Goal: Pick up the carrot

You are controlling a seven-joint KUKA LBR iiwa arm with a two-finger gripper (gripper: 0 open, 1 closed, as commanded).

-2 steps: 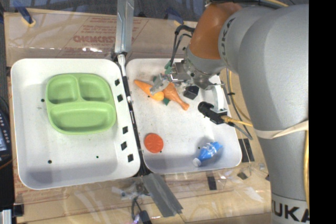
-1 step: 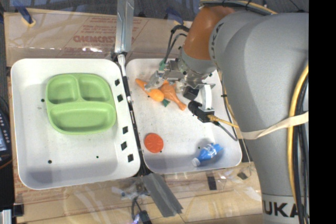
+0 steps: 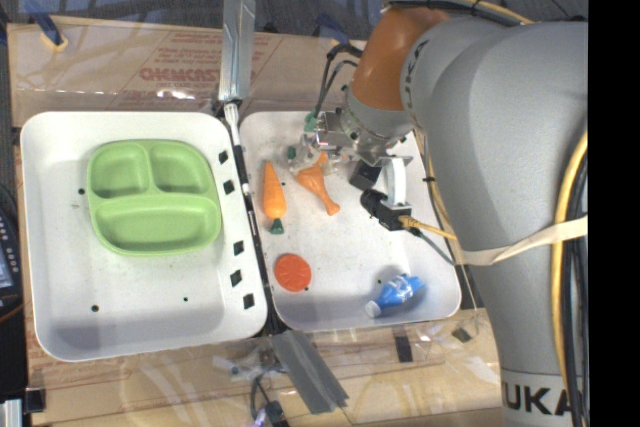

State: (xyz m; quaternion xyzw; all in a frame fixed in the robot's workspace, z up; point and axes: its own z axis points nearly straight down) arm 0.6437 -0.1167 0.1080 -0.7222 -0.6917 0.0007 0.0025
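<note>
At the left of the frame sits the left bin (image 3: 60,315), and in its upper half lies a green divided plate (image 3: 155,195), well apart from anything the task concerns. A row of black clips runs down the seam where the two bins meet, near the centre of the frame.

Just right of that seam, in the upper left part of the right bin (image 3: 345,305), lies the carrot (image 3: 273,192). It rests flat on the bin floor, pointing roughly up and down in the frame, its green stub at the lower end. Nothing touches it. Below it, toward the lower middle of the frame, is a flat red disc (image 3: 292,272). Right of the carrot, near but apart from it, lies an orange drumstick-shaped toy (image 3: 320,185), tilted toward the lower right.

Above and just right of that toy hangs the gripper (image 3: 322,137), under the orange band of the arm (image 3: 500,135), which covers the right of the frame. The gripper's tip is a tangle of small metal parts and cable, and I cannot tell how it is set. It appears closer to the drumstick toy than to the carrot. A blue crumpled object (image 3: 397,293) lies in the lower right of the right bin.

By my reading, the pick is not yet made: the carrot lies free, and the approach, grasp and lift are all left.
</note>
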